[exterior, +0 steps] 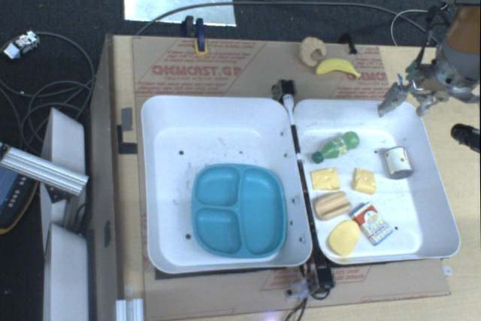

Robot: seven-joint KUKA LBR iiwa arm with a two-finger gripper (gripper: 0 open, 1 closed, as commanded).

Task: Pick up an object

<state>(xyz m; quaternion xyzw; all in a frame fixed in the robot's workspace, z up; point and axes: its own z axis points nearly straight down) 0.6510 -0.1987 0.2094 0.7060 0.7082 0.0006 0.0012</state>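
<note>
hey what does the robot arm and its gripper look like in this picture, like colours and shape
The arm comes in at the view's upper right: a grey rounded body with an orange band above the wrist. Thin dark cables loop around it near the top. Below the wrist sits a metallic grey gripper with two slim, pointed fingers. No markings or labels are legible at this size.
</note>
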